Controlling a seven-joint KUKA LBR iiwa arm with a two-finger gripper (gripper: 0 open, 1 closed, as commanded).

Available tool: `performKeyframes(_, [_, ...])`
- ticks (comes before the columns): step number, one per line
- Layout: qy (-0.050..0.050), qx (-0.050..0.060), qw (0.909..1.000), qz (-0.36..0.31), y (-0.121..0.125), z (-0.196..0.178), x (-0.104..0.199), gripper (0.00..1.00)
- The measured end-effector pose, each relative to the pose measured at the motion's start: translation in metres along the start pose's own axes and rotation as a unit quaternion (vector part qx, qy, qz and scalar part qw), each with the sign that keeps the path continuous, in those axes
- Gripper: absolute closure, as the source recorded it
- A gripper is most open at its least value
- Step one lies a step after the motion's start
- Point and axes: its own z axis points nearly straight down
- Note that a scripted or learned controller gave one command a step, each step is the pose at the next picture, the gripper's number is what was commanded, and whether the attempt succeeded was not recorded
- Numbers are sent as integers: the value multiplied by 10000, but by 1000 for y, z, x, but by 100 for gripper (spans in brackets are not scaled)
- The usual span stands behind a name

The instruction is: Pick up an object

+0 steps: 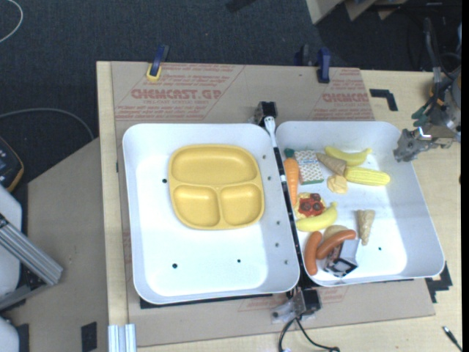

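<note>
Dark carpet is surrounding a cardboard-topped bench (220, 86) bearing two white bins. Toy foods are lying in the right bin (410, 196): a carrot (292, 178) along its 9 o'clock wall, a banana (346, 154) and corn cob (366, 176) toward 12 o'clock, a pizza slice (311, 204) near centre, and sausages (326, 244) toward 7 o'clock. A yellow divided plate (216, 185) is resting in the left bin (146, 255). The gripper (407, 147) is hovering at the right bin's 2 o'clock rim, holding nothing visible; its opening cannot be told.
</note>
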Motion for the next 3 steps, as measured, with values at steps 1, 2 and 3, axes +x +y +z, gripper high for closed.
performKeyframes(1, [22,21,10000,-22,5,-7,46,100])
performKeyframes(2, [30,42,10000,-27,5,4,97,100])
performKeyframes(3, [29,41,10000,-30,14,7,161,100])
